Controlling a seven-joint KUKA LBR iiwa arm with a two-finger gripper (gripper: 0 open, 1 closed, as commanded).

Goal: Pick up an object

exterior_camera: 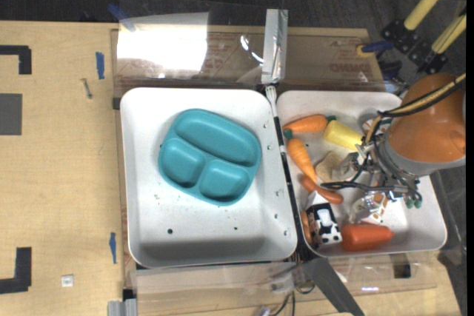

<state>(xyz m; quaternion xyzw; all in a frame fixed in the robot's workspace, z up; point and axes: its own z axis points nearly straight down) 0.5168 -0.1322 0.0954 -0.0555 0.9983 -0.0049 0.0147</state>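
Taking the right-hand shallow white bin (433, 233) as the landmark, its near edge holds a small black-and-white toy cow (324, 224) beside a fat orange-red carrot-shaped toy (365, 235). Toward the bin's middle the two-finger gripper (368, 185) hangs over the clutter; whether its jaws are apart or together I cannot tell. Farther back lie two slim orange plastic carrots (301, 156) and a yellow block (344, 135), while left of this bin a teal three-compartment plastic tray (210, 155) sits in the neighbouring bin.

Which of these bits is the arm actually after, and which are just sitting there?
Part of the job:
- gripper
- orange toy carrots
- yellow plastic block
- black-and-white toy cow
- red-orange toy vegetable

Lying about:
- teal divided plastic plate
- left white bin
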